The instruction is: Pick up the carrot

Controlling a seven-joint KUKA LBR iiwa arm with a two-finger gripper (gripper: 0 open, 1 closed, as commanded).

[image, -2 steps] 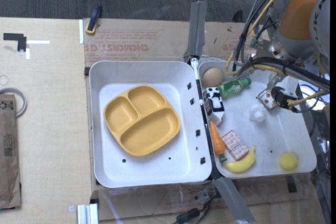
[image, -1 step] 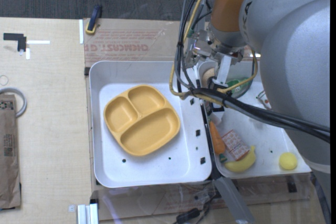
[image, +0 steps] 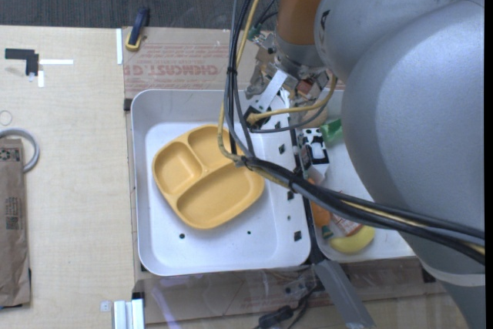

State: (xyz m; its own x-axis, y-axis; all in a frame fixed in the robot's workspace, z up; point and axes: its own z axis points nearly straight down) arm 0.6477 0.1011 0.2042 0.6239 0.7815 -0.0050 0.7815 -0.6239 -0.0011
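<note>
In the left bin (image: 146,189), a yellow tray (image: 206,177)

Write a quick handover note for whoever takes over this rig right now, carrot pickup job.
Gripper: hidden behind the arm's wrist and cables; finger state cannot be told.
Carrot: a small orange piece at the right bin's near-left corner may be it, mostly hidden, beside a yellow object.
Left bin: holds a yellow divided plate.
Done: no pickup visible.
Left: confirm the carrot, grasp and lift it.
</note>
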